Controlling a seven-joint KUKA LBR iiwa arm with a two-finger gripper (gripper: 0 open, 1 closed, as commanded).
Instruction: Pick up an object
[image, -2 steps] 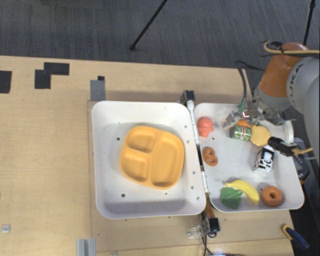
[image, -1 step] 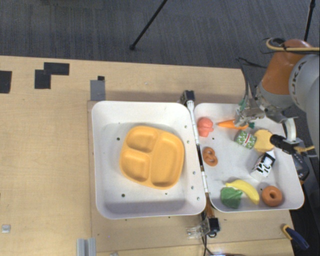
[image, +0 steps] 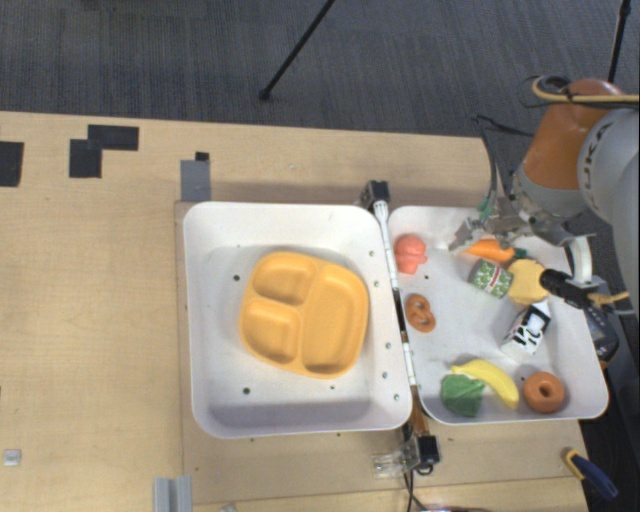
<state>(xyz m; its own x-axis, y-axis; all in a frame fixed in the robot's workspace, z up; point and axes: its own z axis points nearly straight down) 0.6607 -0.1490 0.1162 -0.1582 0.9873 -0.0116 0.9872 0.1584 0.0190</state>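
at the far right corner of the right bin (image: 590, 395), the end effector (image: 487, 228) hung low over a toy carrot (image: 489, 250), its metal tip just beside the carrot's orange body; whether it was apart or together could not be told from this angle, and nothing was visibly clamped in it. the grey arm (image: 600, 150) with its orange band reached in from the right. just below the carrot lay a green can (image: 489, 277) touching a yellow lump (image: 527, 281), with a black-and-white carton (image: 527, 329) nearer the camera. a pink ball (image: 409, 251) sat against the bin's left wall, a pretzel (image: 420, 313) below it. along the near edge rested a banana (image: 489, 378) touching a green vegetable (image: 462, 395), and a brown doughnut (image: 544, 391) beside them. in the left bin (image: 215, 400), a yellow divided plate (image: 303, 312) lay alone on the white floor. both bins stood side by side on the pale wooden table (image: 90, 330).
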